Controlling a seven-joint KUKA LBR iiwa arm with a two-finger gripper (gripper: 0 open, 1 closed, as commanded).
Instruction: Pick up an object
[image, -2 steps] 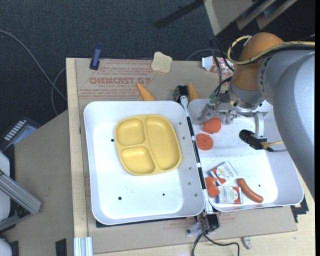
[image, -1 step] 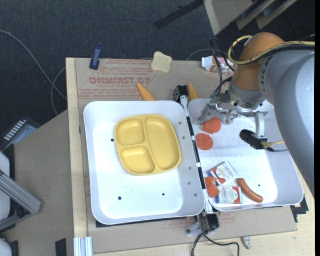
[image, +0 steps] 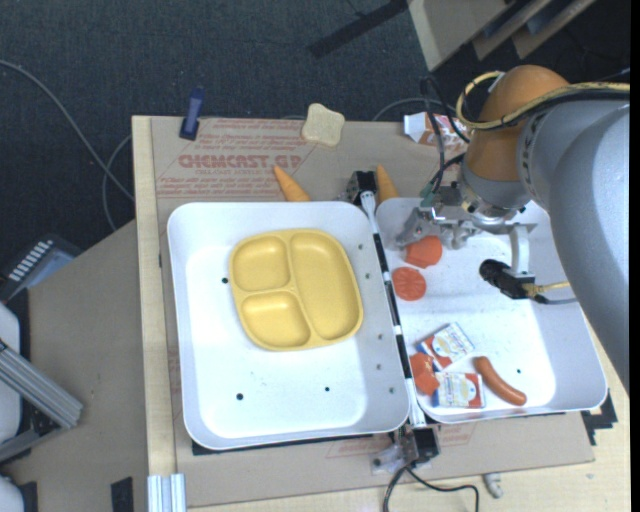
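Observation:
My gripper (image: 440, 228) hangs over the far left part of the right bin (image: 560, 330), under the orange band of the arm. Directly below it in the view lies a red round piece (image: 426, 253), touching or nearly touching the gripper's lower end. A second red round slice (image: 408, 285) lies just in front of that, near the bin's left wall. At the bin's near end are two printed packets (image: 448, 344) (image: 462, 388), a small red piece (image: 424, 373) and a sausage (image: 499, 381).
The left bin (image: 200, 350) holds a yellow divided plate (image: 296, 288). On the cardboard beyond the bins lie a bread slice (image: 323, 123), two carrot pieces (image: 290, 184) (image: 385, 183) and a blue object (image: 191, 113). A black cable fitting (image: 505, 278) sits over the right bin.

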